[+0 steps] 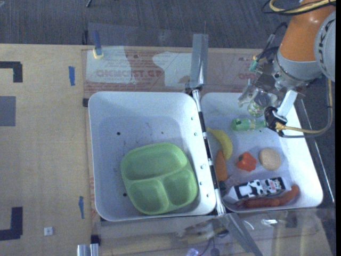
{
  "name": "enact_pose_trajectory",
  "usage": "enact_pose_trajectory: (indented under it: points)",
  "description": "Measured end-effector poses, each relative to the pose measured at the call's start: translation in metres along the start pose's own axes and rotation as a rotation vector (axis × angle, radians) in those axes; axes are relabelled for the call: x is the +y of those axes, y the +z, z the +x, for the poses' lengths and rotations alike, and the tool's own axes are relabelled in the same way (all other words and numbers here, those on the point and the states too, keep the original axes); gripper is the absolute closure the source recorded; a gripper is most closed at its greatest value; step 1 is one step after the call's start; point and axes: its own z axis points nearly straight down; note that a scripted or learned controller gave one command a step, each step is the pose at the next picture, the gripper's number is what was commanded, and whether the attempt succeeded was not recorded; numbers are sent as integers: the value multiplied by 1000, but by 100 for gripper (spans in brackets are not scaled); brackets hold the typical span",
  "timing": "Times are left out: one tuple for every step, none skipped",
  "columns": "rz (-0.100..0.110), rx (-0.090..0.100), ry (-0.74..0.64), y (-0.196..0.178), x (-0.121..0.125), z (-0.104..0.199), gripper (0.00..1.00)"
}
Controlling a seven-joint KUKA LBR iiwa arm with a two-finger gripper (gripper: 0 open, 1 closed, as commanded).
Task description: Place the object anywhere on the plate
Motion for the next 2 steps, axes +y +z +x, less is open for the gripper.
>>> enact_pose_trajectory:
  points:
    - [1, 1, 36, 38, -40, 78, 100]
    - [1, 1, -10, 38, -120, 92, 100]
